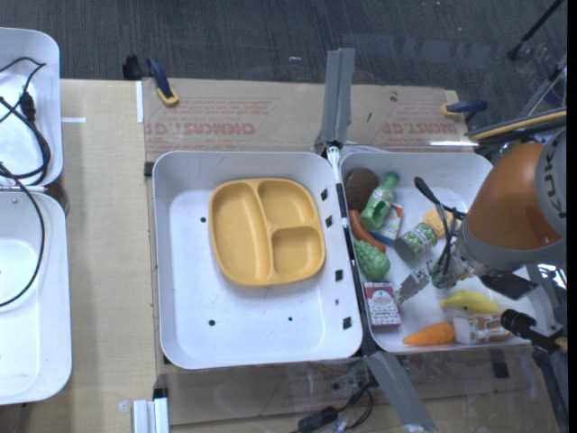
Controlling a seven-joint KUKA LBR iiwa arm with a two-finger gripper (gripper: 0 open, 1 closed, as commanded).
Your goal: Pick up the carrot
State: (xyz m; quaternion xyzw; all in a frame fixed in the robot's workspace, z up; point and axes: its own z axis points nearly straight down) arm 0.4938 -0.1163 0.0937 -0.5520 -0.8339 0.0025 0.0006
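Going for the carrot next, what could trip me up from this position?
The carrot lies by the right bin's front wall, touching a small carton, so a finger may snag either. The hand hangs nearer the red box and yellow banana and could bump them.

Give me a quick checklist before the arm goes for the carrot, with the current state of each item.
1. Carrot in view, near the right bin's front edge: ok.
2. Carrot top uncovered: ok.
3. Gripper above the carrot: not ok, it sits up and left of it.
4. Gripper free of load: cannot tell.
5. Room around the carrot: not ok, small carton close on its right, yellow banana just behind.
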